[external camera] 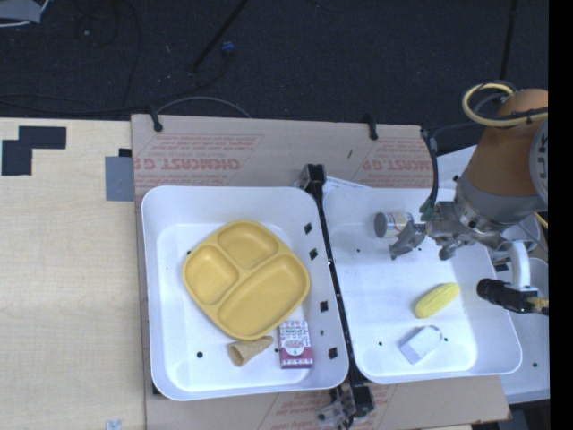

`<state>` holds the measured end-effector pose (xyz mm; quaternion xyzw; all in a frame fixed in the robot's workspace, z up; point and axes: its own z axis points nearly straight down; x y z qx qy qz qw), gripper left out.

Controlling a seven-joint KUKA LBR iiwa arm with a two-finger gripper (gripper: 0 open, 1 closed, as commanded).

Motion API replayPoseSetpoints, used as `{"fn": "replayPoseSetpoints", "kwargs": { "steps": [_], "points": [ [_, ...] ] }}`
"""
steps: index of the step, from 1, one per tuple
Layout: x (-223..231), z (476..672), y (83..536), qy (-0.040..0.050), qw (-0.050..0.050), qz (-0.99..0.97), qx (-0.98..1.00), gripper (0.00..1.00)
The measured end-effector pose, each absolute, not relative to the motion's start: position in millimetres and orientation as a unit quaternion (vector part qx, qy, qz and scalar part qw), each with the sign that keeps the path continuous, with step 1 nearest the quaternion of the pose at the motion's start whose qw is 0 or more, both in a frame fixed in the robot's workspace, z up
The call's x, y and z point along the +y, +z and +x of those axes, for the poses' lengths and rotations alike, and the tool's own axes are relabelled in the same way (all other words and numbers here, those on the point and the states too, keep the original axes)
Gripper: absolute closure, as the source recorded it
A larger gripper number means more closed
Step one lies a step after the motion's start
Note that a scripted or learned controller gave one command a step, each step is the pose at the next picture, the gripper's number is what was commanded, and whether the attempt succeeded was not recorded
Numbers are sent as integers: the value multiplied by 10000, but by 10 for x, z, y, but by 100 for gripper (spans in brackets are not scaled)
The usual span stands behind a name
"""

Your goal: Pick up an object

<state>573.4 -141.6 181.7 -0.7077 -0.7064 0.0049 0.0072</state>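
My gripper (422, 250) hangs over the right bin (501, 356), in its upper half, with the arm reaching in from the right. Its two fingers (399, 247) are spread apart with nothing between them, so it is open. A small silver can (391, 223) lies on its side just up and left of the left finger, close to it. A yellow corn cob (436, 300) lies below the gripper. Near the bin's front sits a small pale grey block (419, 344).
The left bin (166, 330) holds a yellow divided plate (246, 278), a tan cone (248, 351) and a small red-and-pink box (295, 344) near its front. A black divider (328, 276) runs between the bins. Bare white floor lies between the can and the corn.
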Motion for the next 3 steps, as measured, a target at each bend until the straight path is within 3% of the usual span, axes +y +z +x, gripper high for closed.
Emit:
{"fn": "replayPoseSetpoints", "kwargs": {
  "steps": [1, 3],
  "points": [
    [-1417, 5766, 1894, 9, 17, -7070, -7072, 0],
    [-1431, 5734, 852, 15, 23, -7074, -7069, 0]
  ]
}}
